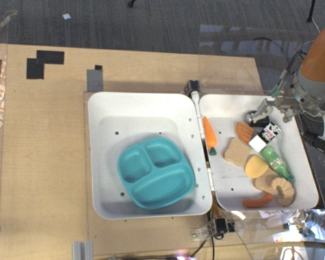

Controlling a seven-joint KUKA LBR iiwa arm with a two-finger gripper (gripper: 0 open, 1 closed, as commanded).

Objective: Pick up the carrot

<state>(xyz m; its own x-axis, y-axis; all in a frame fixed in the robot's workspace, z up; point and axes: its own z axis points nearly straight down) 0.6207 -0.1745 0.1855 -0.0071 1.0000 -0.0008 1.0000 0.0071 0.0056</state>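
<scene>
The carrot [208, 132] is orange with a small green top. It lies lengthwise against the left wall of the right bin [227, 196], its green end pointing toward the front. The gripper [262, 112] hangs over the back right part of that bin, well to the right of the carrot and apart from it. It hovers just above a small brown-orange food piece [244, 131] and a black-and-white carton [269, 131]. The arm's orange band [320, 56] shows at the right edge.
The left bin [103, 145] holds a teal divided plate [156, 171]. Beside the carrot in the right bin lie a bread slice [236, 152], a yellow piece [255, 167], a green bottle [276, 163], tan pieces [276, 186] and a red sausage [258, 201].
</scene>
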